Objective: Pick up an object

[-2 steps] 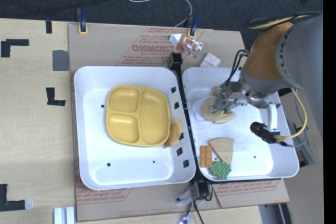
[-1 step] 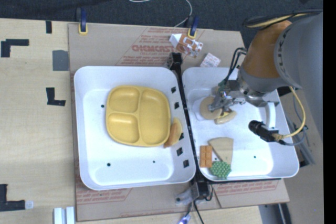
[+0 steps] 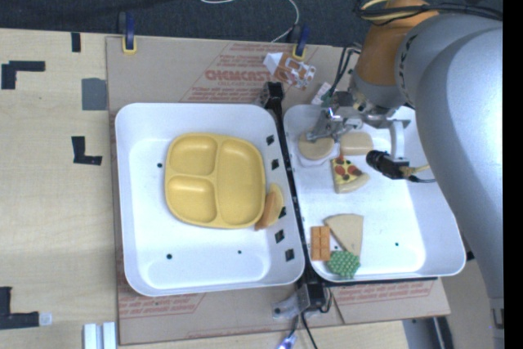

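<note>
Gripper is hovering over the round cookie in the right bin; can't tell jaw state. Descend centred, clear of the pizza slice.

The two bins looked like smooth, faintly glossy white plastic. The yellow divided plate in the nine o'clock bin had a matt, even plastic look. Under both lay flat brown cardboard with red print, on a pale wood-grain bench top. The arm's casing at three o'clock was smooth grey with a soft sheen, its orange band satiny. The pizza slice looked like matt moulded plastic.
</note>
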You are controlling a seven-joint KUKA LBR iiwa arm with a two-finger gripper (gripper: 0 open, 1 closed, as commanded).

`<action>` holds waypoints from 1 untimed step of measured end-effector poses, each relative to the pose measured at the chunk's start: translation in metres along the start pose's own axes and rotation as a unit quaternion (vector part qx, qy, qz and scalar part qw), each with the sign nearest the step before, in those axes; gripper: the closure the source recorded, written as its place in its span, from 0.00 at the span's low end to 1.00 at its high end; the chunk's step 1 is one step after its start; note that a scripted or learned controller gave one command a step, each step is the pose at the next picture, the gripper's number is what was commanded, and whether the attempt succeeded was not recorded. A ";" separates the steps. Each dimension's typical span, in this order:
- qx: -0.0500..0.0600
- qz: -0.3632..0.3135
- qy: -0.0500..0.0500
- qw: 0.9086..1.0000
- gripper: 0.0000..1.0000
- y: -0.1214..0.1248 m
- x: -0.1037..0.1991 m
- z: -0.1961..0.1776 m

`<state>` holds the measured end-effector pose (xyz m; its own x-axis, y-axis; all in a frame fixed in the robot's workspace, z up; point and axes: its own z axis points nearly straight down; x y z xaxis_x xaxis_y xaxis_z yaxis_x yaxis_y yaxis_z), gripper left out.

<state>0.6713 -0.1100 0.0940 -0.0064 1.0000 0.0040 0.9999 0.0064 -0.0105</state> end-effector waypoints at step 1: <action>-0.019 0.003 -0.002 1.000 0.00 -0.034 0.003 -0.001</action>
<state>0.6377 -0.1069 0.0953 0.0004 1.0000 -0.0001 0.9996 -0.0004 0.0272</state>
